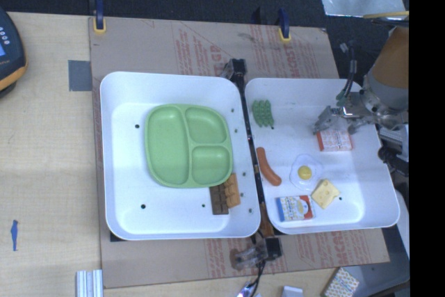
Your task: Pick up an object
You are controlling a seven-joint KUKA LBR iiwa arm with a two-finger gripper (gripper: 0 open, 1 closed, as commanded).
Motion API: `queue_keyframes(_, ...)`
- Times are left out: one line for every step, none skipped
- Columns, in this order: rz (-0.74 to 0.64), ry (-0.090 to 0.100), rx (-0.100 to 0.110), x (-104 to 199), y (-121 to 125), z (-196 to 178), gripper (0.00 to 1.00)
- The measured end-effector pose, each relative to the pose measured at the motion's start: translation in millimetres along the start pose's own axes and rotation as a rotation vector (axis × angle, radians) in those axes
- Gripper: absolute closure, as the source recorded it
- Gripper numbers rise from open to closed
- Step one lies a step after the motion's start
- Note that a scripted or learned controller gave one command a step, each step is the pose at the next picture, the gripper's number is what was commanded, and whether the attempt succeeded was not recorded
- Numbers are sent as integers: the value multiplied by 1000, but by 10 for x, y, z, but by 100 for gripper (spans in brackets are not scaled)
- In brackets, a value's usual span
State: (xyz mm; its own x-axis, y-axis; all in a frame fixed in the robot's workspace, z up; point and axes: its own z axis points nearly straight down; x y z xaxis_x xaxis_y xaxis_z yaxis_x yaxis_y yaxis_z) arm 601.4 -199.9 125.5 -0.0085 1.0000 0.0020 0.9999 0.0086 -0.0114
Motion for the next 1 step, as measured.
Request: queue_keyframes(2, -7, -15, -11, -64, 310, 0)
